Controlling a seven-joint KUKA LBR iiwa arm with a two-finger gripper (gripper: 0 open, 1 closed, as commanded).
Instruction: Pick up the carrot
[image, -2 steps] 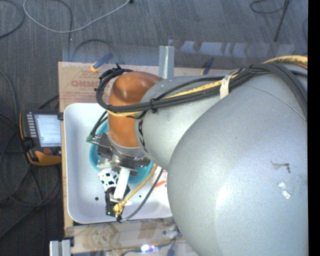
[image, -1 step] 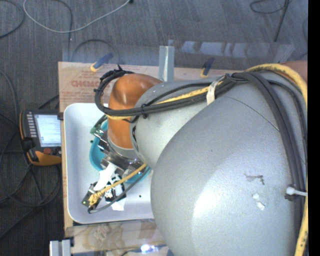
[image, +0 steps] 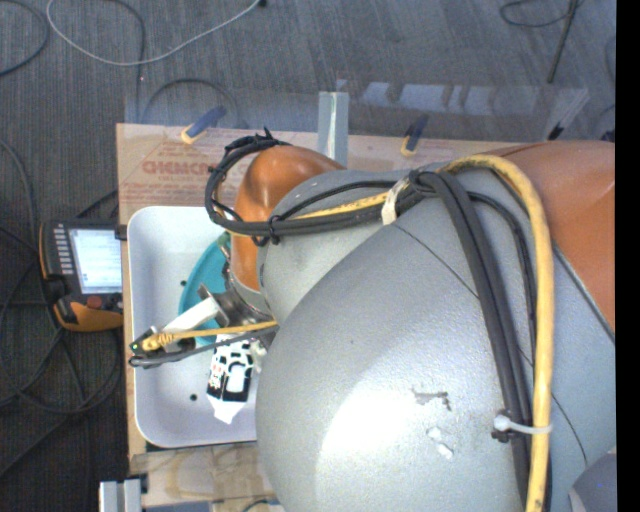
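I see the arm (image: 420, 340) covering most of the surface, reaching over the left white bin (image: 150, 300). I cannot locate the carrot, so its long axis and heading cannot be told. The hand's state I cannot tell. A teal item (image: 205, 280) and a black-and-white package (image: 230, 372) lie in that bin.

A white bin (image: 150, 300) sits on a wooden board (image: 165, 165). In the bin lie a teal plate-like item (image: 205, 275) and a black-and-white packet (image: 230, 375). Left of the bench, a handheld screen unit (image: 85, 270) with an orange casing rests on grey carpet (image: 60, 100) among cables.
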